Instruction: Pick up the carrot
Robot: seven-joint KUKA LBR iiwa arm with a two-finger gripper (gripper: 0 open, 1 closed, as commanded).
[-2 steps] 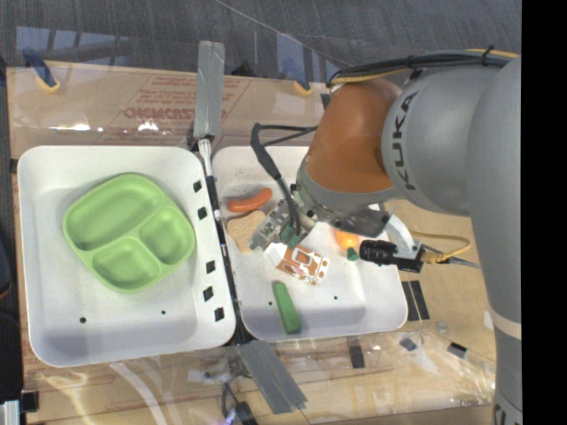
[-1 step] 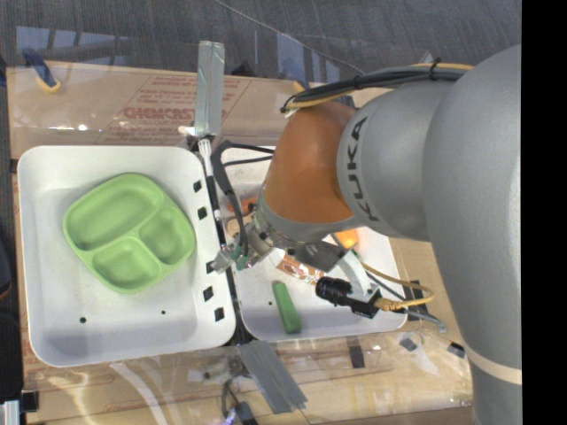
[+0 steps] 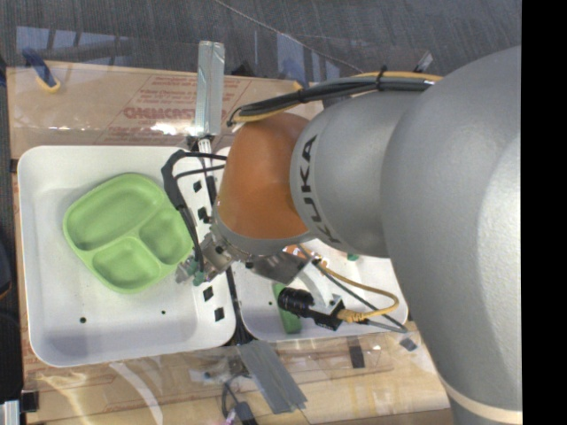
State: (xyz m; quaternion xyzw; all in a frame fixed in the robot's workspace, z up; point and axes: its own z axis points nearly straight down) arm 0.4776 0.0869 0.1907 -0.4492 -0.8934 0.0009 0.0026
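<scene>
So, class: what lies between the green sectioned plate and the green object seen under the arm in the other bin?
In the camera view, the gripper and the bins' adjoining white walls lie between the green plate and the green object.

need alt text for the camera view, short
A large grey robot arm with an orange band reaches in from the right, covering most of the right white bin. The left white bin holds a green divided plate.
</scene>
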